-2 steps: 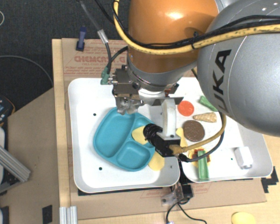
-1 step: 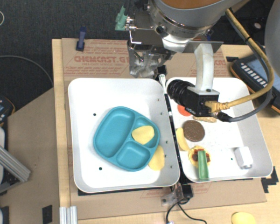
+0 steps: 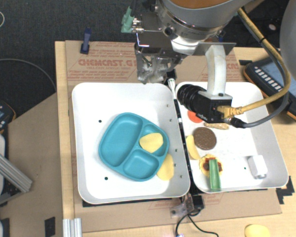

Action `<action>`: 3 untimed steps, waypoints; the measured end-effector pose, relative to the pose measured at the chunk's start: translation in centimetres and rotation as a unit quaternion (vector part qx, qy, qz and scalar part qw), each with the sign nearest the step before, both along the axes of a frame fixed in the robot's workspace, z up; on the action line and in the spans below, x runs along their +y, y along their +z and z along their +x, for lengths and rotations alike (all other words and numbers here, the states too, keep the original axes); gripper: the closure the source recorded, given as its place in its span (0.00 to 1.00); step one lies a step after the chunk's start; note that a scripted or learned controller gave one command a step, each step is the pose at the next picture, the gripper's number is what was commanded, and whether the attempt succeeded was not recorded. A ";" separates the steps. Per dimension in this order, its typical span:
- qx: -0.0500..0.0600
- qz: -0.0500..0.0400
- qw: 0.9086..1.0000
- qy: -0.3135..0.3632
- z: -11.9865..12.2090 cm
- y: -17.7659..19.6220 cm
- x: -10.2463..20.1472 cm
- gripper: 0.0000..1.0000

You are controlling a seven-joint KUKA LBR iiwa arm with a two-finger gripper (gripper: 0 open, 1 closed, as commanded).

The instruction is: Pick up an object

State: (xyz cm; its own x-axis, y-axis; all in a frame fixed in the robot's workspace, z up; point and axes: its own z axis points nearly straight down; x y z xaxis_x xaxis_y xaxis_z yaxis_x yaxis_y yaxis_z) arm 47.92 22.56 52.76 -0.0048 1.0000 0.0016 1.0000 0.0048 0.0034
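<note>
Looking for something to pick, we are finding loose pieces lying in both bins and none of them in the gripper (image 3: 154,74), which is hanging over the far rim of the left bin (image 3: 84,132). We cannot tell whether it is apart or together: its metal end is blurring into the printed board behind it, and the bulk of the arm (image 3: 202,4) is running out of the picture at the top.

In the left bin a teal divided plate (image 3: 128,144) is lying flat, with a pale yellow piece (image 3: 151,142) sitting in its right compartment. A second yellow piece (image 3: 166,168) is peeking out from under the plate's near right edge, partly covered.

In the right bin (image 3: 274,147) a brown disc (image 3: 205,138) is lying near the middle, just beside a yellow slice (image 3: 191,147) that is pressing against the wall between the bins. A green stick (image 3: 214,175) is lying across a small yellow-and-brown item (image 3: 206,163), hiding much of it, so we are not making out what it is. A white block (image 3: 257,166) is sitting well apart, toward the right wall. An orange-red piece (image 3: 193,116) is showing as a sliver, since a black cylindrical unit (image 3: 200,102) on a white bracket is hanging in front of it.

At the bottom right edge a yellow object (image 3: 256,230) is being cut off by the picture.
</note>
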 end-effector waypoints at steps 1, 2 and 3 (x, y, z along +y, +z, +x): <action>-0.001 0.000 1.000 0.001 0.0 1.0 0.1 1.00; -0.003 0.001 1.000 0.002 0.1 2.1 0.1 1.00; -0.004 0.001 1.000 0.002 0.1 3.1 0.2 1.00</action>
State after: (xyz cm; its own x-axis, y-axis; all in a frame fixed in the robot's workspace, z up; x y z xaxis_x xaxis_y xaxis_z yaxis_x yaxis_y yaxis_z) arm 48.03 22.76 55.86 -0.0096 0.9999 0.0038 0.9999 0.0096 0.0112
